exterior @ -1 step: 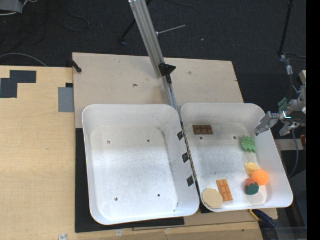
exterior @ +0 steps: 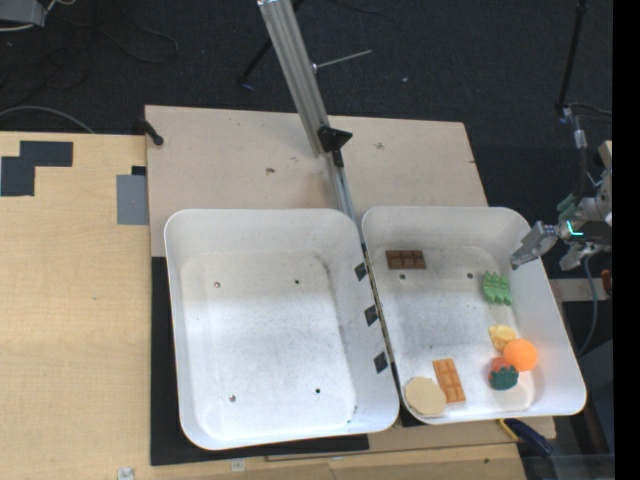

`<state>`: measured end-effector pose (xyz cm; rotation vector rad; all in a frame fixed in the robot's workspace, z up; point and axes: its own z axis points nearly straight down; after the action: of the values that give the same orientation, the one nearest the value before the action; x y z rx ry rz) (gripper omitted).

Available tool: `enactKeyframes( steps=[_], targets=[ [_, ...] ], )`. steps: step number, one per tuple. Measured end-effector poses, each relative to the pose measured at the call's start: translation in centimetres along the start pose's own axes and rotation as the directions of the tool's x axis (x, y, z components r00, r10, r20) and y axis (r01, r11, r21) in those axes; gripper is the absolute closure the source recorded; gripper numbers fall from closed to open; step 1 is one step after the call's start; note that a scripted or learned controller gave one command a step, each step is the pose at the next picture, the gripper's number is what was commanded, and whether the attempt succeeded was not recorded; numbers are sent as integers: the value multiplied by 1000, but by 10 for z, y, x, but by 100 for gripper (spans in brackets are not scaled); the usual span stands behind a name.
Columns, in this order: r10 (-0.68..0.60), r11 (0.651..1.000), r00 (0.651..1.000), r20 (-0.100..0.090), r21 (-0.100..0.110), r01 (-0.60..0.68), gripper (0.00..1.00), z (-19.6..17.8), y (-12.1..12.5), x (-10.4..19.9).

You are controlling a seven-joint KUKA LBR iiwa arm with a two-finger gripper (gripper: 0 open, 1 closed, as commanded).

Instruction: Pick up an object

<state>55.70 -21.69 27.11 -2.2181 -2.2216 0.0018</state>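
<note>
dark floor with cables behind a pale wooden table [exterior: 300,158]. hand [exterior: 560,240] at the table's right edge, just outside the right bin's [exterior: 440,218] far right corner, hanging above the rim; cannot tell whether spread or pressed together, nothing seen between the fingers. left bin [exterior: 260,328] beside it, sharing the middle edge. inside the right bin: brown chocolate bar [exterior: 405,260] near the far edge, green toy [exterior: 496,288] by the right wall, yellow piece [exterior: 501,335] and orange ball [exterior: 520,355] lower along that wall, red-and-green toy [exterior: 503,375] near the front right corner, orange wafer [exterior: 448,380] and beige disc [exterior: 425,397] at the front edge. slanted metal rail [exterior: 300,78] rising from the far edge.
</note>
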Motion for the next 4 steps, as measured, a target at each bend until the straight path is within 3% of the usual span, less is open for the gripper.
enactKeyframes(
  steps=[3,4],
  targets=[
    [3,1000,1000,-3,6,-3,0,161,-11,11],
    [9,1000,1000,0,1,-9,100,148,-10,8]
  ],
)
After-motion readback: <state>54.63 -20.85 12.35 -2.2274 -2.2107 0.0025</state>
